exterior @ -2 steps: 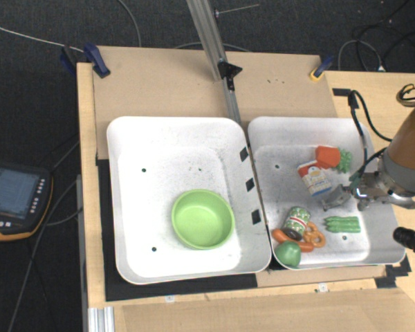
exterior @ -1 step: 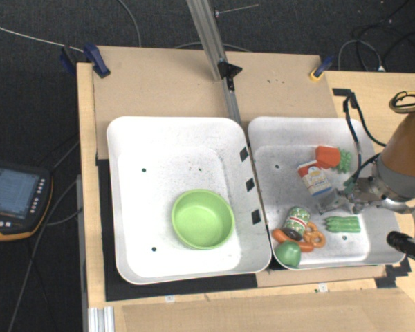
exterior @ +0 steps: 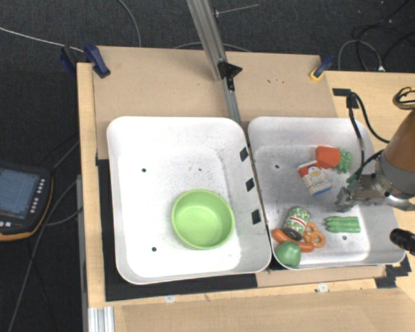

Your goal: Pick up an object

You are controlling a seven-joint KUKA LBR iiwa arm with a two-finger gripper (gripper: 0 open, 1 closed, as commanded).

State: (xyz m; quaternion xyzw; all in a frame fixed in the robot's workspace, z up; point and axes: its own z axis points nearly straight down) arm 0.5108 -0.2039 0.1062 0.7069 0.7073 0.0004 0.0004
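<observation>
- The fingers hang low in the right bin; I cannot tell if they are apart or together.
- A green toy lies just near them.
- A green bowl sits in the left bin.

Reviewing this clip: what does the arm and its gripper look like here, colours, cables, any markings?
The arm enters from the right with an orange band above a grey wrist. The gripper is small, metallic grey with darker parts. A black cable curves along the arm from the bench edge down toward the wrist. No markings or lettering are legible at this size.
</observation>
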